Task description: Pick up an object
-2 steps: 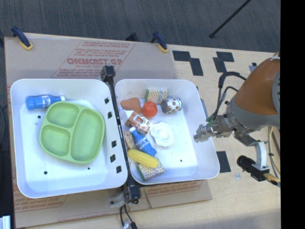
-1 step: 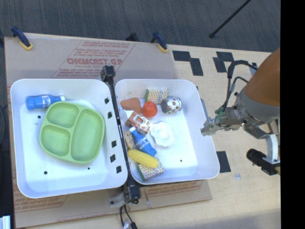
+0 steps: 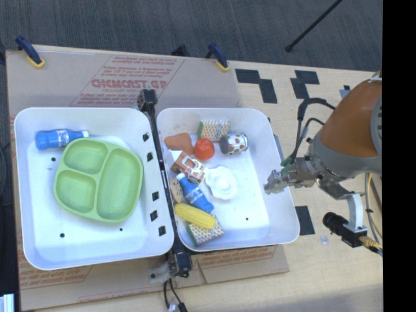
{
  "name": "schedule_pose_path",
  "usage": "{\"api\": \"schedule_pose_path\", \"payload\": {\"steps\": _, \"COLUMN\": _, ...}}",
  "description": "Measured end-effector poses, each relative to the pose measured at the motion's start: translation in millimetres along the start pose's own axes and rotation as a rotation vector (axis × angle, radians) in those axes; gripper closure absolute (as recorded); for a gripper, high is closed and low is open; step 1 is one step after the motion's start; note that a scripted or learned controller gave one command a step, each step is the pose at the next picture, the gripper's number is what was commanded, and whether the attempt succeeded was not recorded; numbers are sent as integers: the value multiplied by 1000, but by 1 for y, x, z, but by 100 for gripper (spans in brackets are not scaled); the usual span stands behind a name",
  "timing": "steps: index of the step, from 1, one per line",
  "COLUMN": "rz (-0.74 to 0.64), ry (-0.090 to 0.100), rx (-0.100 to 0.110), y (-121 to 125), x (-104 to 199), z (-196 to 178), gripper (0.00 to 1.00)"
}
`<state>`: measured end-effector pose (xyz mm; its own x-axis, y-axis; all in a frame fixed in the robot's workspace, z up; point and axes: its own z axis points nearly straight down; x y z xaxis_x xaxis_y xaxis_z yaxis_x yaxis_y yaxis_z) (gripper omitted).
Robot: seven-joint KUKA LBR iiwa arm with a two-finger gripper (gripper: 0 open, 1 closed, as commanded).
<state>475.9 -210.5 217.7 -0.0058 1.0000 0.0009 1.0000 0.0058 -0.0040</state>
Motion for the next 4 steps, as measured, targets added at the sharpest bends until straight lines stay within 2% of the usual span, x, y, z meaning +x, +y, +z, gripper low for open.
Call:
{"api": "schedule_pose_path", "payload": {"steps": 1, "rz": 0, "ry": -1, "rx": -4, "y": 17, "x": 12, "z": -44, "gripper": 100}}
{"api": "schedule_pose_path", "payload": {"steps": 2, "rz": 0, "ry": -1, "rx": -2, "y": 1, "x": -1, "z": -25, "gripper": 100}}
{"api": "schedule_pose_path", "payload": {"steps": 3, "rz": -2, "ry": -1, "rx": -2, "y": 1, "x": 22, "z": -14, "gripper": 100}}
{"api": "schedule_pose_path", "payload": {"steps": 4, "rz": 0, "ry": -2, "rx": -4, "y": 82, "x": 5, "z": -35, "gripper": 100}}
